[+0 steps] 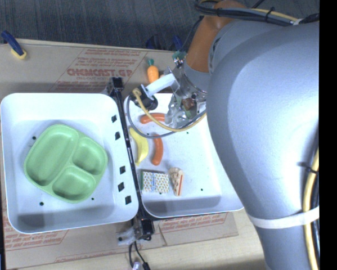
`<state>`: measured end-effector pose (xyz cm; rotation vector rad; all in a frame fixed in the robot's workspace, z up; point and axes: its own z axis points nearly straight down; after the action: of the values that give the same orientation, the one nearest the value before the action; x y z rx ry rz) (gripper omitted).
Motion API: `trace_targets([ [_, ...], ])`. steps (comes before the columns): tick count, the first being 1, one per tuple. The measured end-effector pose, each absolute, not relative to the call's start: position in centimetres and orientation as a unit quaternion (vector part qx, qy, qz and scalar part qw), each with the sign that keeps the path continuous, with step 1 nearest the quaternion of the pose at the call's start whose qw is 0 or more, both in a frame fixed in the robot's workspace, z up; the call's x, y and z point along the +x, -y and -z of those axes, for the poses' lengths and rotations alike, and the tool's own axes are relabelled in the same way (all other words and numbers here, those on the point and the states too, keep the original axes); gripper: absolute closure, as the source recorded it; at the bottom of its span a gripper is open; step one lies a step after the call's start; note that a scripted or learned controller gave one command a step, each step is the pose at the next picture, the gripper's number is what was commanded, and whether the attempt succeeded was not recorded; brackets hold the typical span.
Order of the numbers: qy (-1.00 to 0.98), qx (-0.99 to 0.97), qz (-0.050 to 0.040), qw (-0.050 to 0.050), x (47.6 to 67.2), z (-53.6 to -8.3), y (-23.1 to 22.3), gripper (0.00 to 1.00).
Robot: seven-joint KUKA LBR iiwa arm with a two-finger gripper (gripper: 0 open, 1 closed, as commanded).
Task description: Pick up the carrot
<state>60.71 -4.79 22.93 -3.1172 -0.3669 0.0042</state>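
Carrot (152, 72) first: we see it lying on the brown counter (61, 66) just beyond the far edge of the right bin, orange with a green top, outside both bins and apart from the tool. Starting at the left, we find a blue clip (14, 45) at the counter's far corner. Next comes the left bin (10, 151), which holds a green divided plate (65, 162) lying flat. A black strip (125, 151) runs along the seam between the two bins. In the right bin (213, 179) we see a banana (139, 146) close to the left wall, an orange-red sausage (156, 152) just beside it, and another orange piece (152, 117) further back under a loop of yellow cable (157, 129). Nearer the front lie a blue-patterned packet (155, 182) and a small sandwich wedge (176, 181), touching or nearly so. The tool (178, 112) hangs over the back of the right bin, near the carrot but not on it; we cannot tell how its fingers stand. The grey arm (264, 122) covers the right side.
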Motion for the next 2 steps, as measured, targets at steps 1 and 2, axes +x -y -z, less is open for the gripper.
trace_targets([
  [1,0.111,-0.994,-0.0017,0.002,56.8,-28.1,12.7,1.0],
  [2,0.115,-0.993,-0.0021,0.001,54.1,-28.7,0.0,1.0],
])
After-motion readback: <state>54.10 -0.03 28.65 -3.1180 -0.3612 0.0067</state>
